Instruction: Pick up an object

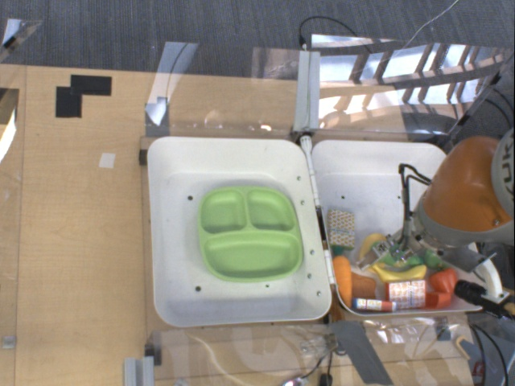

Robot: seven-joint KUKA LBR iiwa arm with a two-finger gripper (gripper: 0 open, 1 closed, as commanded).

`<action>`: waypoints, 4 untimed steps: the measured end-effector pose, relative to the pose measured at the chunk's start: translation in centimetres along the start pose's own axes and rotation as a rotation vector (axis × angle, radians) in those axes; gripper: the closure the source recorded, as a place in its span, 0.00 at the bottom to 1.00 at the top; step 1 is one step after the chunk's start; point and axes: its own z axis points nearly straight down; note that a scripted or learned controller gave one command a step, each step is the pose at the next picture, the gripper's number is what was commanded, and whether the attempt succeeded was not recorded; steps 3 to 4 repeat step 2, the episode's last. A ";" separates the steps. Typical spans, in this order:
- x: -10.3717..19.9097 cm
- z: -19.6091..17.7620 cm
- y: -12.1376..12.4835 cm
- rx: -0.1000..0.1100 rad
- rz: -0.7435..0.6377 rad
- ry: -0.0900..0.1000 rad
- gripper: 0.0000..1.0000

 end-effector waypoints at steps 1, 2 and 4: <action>-1.7 -8.2 11.3 0.017 0.285 0.007 1.00; 1.8 -9.8 16.4 0.018 0.368 0.007 1.00; 1.8 -9.8 16.4 0.018 0.368 0.007 1.00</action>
